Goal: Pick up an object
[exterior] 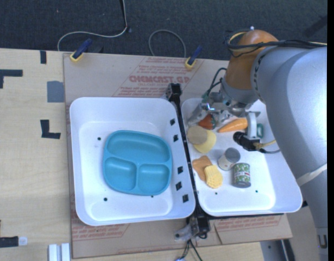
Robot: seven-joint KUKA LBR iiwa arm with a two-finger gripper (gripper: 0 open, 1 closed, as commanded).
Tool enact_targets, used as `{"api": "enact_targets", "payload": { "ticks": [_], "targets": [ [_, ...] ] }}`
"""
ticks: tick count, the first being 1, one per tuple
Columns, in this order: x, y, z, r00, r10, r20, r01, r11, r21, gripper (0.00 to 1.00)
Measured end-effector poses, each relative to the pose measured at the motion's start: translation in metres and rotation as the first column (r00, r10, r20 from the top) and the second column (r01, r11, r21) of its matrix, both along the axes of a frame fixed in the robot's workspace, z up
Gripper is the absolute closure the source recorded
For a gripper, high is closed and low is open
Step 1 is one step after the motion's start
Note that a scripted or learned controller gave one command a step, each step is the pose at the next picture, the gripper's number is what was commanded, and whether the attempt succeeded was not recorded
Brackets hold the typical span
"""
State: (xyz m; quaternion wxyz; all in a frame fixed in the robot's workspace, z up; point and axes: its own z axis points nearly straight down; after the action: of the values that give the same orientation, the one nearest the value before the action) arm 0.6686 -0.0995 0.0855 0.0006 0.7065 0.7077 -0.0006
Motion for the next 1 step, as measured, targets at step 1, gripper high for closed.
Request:
{"api": "enact_targets", "payload": {
  "ticks": [1],
  "targets": [
    [-0.0004, -0.0044, 0.0034, 1.0, 0.0, -0.001, 0.0, 1.0, 0.0, 0.0]
  ]
}}
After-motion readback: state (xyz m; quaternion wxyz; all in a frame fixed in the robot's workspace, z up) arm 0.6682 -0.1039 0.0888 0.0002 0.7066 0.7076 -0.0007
